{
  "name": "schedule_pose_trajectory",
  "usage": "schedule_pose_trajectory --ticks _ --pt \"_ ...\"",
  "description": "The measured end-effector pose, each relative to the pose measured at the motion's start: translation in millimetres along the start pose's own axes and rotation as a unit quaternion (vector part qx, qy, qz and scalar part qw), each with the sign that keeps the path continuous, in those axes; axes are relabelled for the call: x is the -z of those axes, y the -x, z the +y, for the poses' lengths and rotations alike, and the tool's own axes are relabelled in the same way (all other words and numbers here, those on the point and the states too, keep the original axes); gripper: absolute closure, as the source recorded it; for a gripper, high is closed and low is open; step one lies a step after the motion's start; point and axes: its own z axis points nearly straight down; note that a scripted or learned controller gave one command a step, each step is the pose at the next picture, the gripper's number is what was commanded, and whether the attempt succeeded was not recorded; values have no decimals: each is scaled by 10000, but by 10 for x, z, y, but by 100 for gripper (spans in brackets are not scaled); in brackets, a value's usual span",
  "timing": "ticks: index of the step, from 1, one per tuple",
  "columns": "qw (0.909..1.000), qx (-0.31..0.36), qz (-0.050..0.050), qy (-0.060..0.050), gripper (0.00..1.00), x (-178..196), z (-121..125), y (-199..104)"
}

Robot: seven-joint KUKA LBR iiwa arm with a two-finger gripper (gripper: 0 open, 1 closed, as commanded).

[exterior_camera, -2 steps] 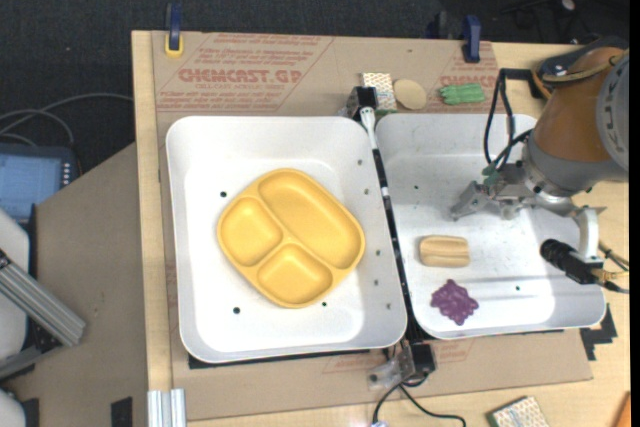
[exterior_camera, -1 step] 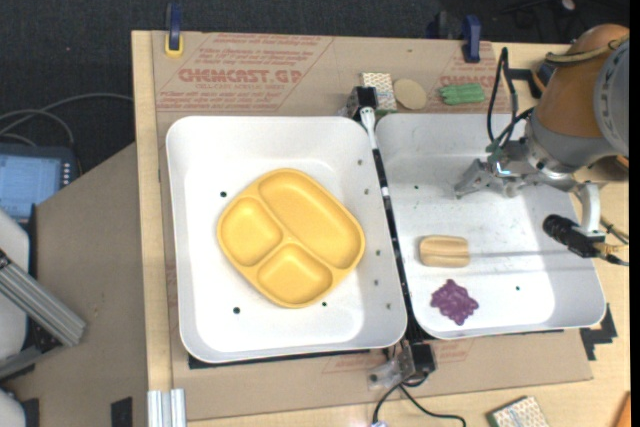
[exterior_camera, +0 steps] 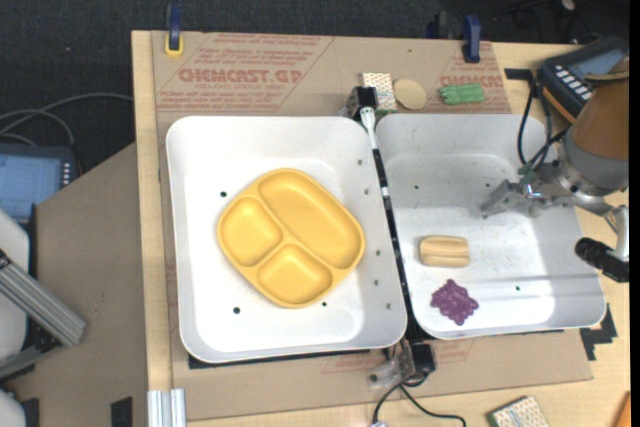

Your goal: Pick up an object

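The arm point(exterior_camera: 600, 130), grey with an orange band above the wrist, is reaching in over the far right side of the right bin point(exterior_camera: 440, 140), and the jaws point(exterior_camera: 505, 198) are hanging low above the bin's floor, toward its back half. One slim grey finger point(exterior_camera: 497, 201) is pointing out to the left of the wrist; whether the jaws are spread or pressed together cannot be told from this angle, and nothing is showing between them. A small tan bread roll point(exterior_camera: 443, 251) is lying on the floor of the right bin, nearer the front than the jaws and to their left, well apart from them. A purple bunch of grapes point(exterior_camera: 454, 301) is sitting just in front of the roll, near the bin's front rim, close to the roll but not touching it. The left bin point(exterior_camera: 200, 155) is standing edge to edge with the right bin, and a yellow divided plate point(exterior_camera: 290, 237) with three compartments is lying flat in the middle of it. Behind the right bin, on the brown cardboard covering the counter point(exterior_camera: 250, 75), a round beige piece point(exterior_camera: 409, 94) and a green piece point(exterior_camera: 462, 95) are resting side by side, just outside the bin's back rim.
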Motion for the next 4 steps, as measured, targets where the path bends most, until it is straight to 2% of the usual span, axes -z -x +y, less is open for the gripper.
schedule_pose_trajectory --ticks 1,2,3,4 --pt "10000 34 -25 -14 0 -20 108 -1104" --pt "10000 -1 -60 33 0 -15 642 -1077" --pt "10000 -64 -34 -53 0 -15 -920 -290" --pt "10000 7 -56 21 0 -20 -429 -931"
